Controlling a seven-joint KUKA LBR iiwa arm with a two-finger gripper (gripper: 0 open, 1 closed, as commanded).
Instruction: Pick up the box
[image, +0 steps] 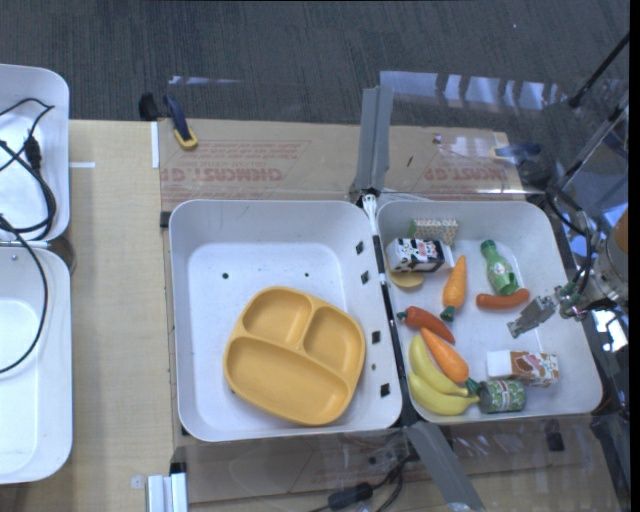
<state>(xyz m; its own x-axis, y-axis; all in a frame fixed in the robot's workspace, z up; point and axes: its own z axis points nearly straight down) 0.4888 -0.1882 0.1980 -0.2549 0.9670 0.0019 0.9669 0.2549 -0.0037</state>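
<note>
Both white bins sit on the bench, and in the right bin (560, 240) the box (534, 368) lies beside the can (502, 396), so the gripper (530, 318), hovering nearby with spread fingers, might knock that can instead.

The box (534, 368) is a small carton printed in orange-brown and white, with a darker reddish patch on its face; the print is too small to read. It lies on its side on the floor of the right bin (570, 285), in that bin's near right corner, its long axis running roughly left to right and slightly tilted. A small white block (500, 362) sits touching or just beside its left end. Just in front of it, toward the near wall, lies a green-labelled can (502, 396) on its side. The bin's right wall stands close beside the box's right end. Nothing rests on top of the box, and its upper face is fully in sight.
</note>
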